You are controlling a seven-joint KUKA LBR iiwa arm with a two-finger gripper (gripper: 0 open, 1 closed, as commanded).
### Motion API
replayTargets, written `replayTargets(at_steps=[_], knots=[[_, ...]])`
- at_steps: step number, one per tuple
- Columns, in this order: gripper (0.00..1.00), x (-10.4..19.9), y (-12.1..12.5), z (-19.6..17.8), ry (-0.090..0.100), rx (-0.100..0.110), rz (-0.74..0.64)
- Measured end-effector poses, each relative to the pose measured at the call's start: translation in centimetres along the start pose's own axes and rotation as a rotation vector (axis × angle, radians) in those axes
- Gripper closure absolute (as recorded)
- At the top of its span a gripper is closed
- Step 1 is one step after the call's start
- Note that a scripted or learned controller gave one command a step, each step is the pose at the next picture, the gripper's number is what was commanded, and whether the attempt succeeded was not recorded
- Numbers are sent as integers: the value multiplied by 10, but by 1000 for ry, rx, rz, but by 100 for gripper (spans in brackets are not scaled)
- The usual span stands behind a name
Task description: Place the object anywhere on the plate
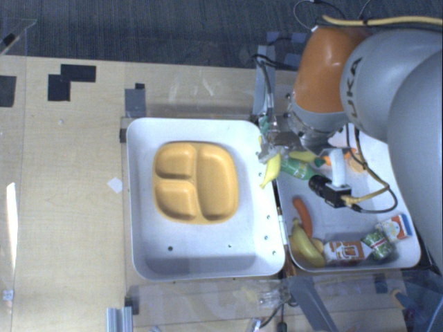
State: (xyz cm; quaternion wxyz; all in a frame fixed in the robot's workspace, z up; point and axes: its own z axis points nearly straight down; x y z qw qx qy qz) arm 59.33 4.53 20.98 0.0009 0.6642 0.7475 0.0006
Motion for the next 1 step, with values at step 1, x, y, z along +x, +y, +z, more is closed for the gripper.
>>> replayTargets(at_steps=[1], knots=[[100, 32, 48, 0, 0, -3, -368]])
